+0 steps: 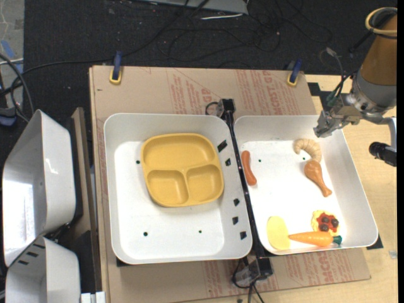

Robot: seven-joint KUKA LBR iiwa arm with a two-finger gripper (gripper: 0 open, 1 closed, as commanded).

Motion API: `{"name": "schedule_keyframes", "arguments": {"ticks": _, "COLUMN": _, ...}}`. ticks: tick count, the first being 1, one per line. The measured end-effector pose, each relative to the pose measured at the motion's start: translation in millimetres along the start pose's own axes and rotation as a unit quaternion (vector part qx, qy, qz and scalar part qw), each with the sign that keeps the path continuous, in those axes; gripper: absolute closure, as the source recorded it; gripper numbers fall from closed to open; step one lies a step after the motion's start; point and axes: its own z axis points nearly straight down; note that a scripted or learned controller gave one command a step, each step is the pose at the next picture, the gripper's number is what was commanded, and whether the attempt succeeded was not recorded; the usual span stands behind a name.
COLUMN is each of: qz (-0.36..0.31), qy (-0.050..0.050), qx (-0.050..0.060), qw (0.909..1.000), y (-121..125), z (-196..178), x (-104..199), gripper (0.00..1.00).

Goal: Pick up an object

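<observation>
So nothing's picked up yet as far as I can see. The grey metal two-finger gripper [328, 124] hangs over the far right edge of the right shallow white plastic bin [360, 188], and honestly I can't tell how wide it's open; nothing visible in it. Closest candidate is the pale tan toy croissant [307, 147], just near-left of it, with the brown toy chicken drumstick [317, 177] right beside that. Whole grab is still left to do.
</observation>
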Motion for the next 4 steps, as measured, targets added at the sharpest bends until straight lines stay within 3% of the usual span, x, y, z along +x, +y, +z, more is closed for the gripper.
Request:
{"name": "schedule_keyframes", "arguments": {"ticks": 1, "qz": -0.001, "qy": 0.0, "qx": -0.001, "qw": 1.0, "y": -1.5, "z": -63.6, "x": 2.6, "gripper": 1.0}}
{"name": "schedule_keyframes", "arguments": {"ticks": 2, "qz": -0.001, "qy": 0.0, "qx": 0.0, "qw": 1.0, "y": -0.2, "z": -93.2, "x": 2.4, "gripper": 1.0}}
{"name": "schedule_keyframes", "arguments": {"ticks": 4, "qz": -0.003, "qy": 0.002, "qx": 0.003, "qw": 1.0, "y": -34.9, "z": -83.3, "x": 109.3, "gripper": 1.0}}
